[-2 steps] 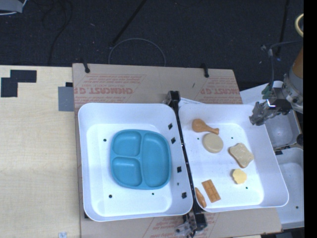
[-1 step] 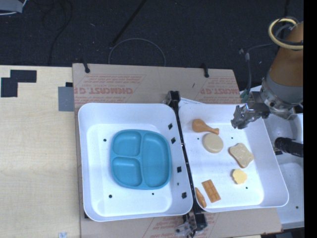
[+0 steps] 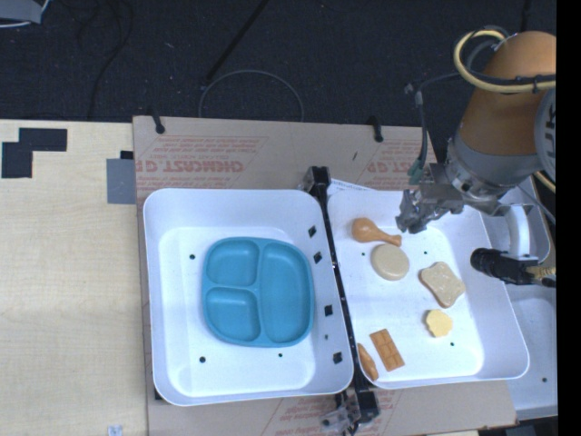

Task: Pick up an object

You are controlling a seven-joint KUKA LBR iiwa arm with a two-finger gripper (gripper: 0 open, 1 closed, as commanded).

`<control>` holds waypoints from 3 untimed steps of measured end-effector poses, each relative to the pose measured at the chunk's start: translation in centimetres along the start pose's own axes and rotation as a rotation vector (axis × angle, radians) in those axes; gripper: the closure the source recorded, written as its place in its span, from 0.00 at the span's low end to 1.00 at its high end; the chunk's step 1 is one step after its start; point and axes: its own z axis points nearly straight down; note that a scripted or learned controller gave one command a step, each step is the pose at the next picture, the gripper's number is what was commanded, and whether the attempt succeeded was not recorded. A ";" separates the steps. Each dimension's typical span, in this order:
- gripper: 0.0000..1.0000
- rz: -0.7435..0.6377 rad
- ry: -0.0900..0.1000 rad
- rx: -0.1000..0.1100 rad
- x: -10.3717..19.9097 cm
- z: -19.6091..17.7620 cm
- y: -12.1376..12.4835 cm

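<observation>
In the right bin [image 3: 495, 334], shallow glossy white plastic with rounded corners: six small toy foods. Nearest the gripper [image 3: 413, 218], a drumstick [image 3: 374, 232], smooth and tan-orange, bulbous at one end, tapering to a thin shank pointing towards 3 o'clock. Lies flat on the bin floor in the part towards 11 o'clock, just beside the gripper at its 8 o'clock, shank tip close to the dark metal; impossible to tell whether touching or apart. Gripper state, spread or pressed together, likewise impossible to tell. Close by at the drumstick's 5 o'clock, a pale cream disc [image 3: 390, 262], round and matte. At the disc's 4 o'clock, a beige bread slice [image 3: 442, 283], roughly square with soft corners, set askew. At the slice's 6 o'clock, a small yellow chunk [image 3: 438, 323]. Towards the bin's 7 o'clock corner, a flat orange rectangle [image 3: 387, 349] and, just beside it near the wall, a slim orange stick [image 3: 367, 361]. In the left bin [image 3: 172, 271], a blue plate [image 3: 259, 291], smooth plastic, rounded, split into three compartments. Under both bins, brown cardboard [image 3: 227, 153] with red print, on a pale wood-look worktop [image 3: 64, 271].
</observation>
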 end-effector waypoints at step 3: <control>1.00 -0.001 0.000 0.002 14.5 4.7 0.6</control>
